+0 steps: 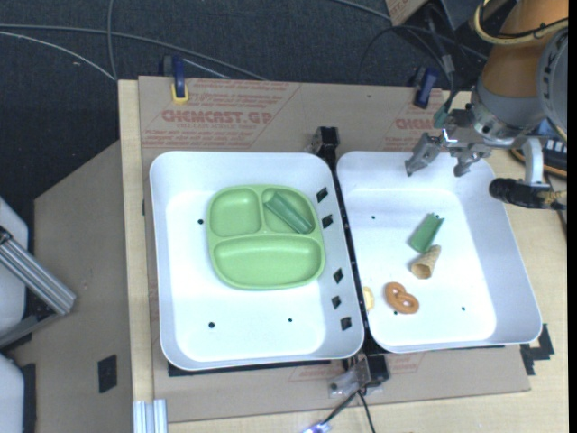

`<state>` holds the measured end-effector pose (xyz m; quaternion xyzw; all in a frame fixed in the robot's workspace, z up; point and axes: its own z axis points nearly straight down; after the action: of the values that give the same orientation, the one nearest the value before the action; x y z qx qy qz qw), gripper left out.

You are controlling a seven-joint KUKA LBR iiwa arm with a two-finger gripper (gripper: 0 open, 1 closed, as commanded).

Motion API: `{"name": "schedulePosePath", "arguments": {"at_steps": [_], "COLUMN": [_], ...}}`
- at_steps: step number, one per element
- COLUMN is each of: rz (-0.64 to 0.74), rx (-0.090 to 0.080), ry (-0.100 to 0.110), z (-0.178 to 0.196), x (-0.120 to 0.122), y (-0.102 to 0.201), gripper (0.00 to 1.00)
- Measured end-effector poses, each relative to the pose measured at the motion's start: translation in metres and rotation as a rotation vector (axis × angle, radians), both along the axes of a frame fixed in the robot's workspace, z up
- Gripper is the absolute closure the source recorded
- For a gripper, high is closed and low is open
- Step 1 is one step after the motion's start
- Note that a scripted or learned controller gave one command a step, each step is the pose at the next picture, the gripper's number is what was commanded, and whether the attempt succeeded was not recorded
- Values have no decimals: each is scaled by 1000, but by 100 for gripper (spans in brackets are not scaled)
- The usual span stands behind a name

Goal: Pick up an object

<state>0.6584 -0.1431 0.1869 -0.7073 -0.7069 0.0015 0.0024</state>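
While the gripper (439,163) hangs over the back rim of the right bin (505,269), its two fingers are spread apart with nothing between them. Well in front of it, on the floor of that bin, lie three small objects: a green block (425,233) set at a slant, a tan cone (425,262) touching the block's lower end, and an orange pretzel (402,298) near the front. Over in the left bin (171,269) sits a green divided plate (266,238), with a green piece (290,210) in its upper right compartment. Both bins rest on the counter (135,242).
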Motion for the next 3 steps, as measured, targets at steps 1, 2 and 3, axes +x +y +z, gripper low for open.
{"name": "schedulePosePath", "arguments": {"at_steps": [1, 2, 3], "rz": [0, 2, 2], "rx": [0, 0, -1], "ry": [1, -1, -7], "z": [-58, -104, -90], "x": [5, 5, 7], "y": [-6, -5, -5], "gripper": [0, 0, 100]}}
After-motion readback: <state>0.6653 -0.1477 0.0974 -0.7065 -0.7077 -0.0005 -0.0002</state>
